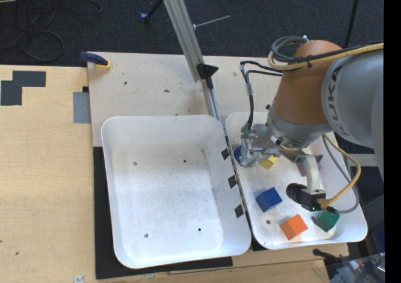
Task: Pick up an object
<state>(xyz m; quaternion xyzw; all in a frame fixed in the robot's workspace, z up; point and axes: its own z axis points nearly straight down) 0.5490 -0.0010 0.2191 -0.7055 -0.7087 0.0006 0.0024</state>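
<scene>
Hand (249,150) low in right bin (351,228), near its left wall; whether wide or narrow, cannot tell. Yellow block (268,163) just beside hand, on its right. Blue cube (269,199) lies nearer camera; orange cube (293,226) and green block (326,220) farther.

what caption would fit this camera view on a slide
KUKA arm's pincer low in the right bin near a yellow block, with blue, orange and green blocks nearby.

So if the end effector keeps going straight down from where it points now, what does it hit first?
Probably the right bin's floor near its left wall, just beside the yellow block; the end effector hangs there, but depth is unclear.
</scene>
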